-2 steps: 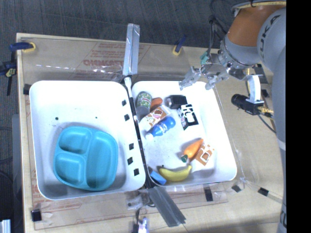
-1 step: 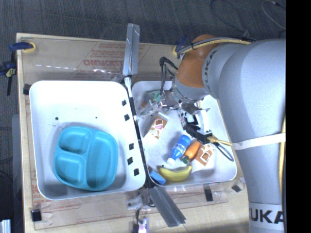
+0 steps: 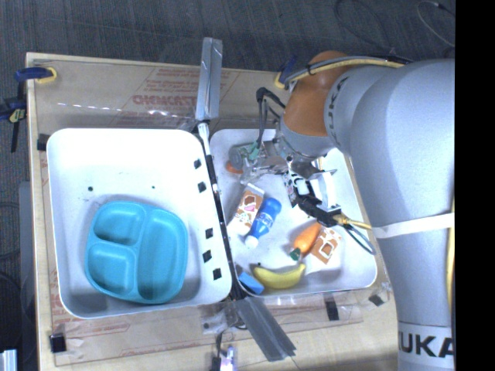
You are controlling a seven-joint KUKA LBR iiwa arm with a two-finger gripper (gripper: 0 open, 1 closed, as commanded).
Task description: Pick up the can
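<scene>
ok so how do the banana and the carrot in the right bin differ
The banana is yellow and curved, lying roughly crosswise near the right bin's front wall. The carrot is orange with a green top, straight, and lies at a slant just behind the banana. The banana looks the longer of the two. Both lie flat in the same bin, near the gripper.

The arm [image 3: 402,168] is a bulky, smooth grey cylinder with an orange band [image 3: 309,103] above the wrist — black cables loop beside it. White "KUKA" lettering [image 3: 425,346] sits at lower right — partly cut off.
</scene>
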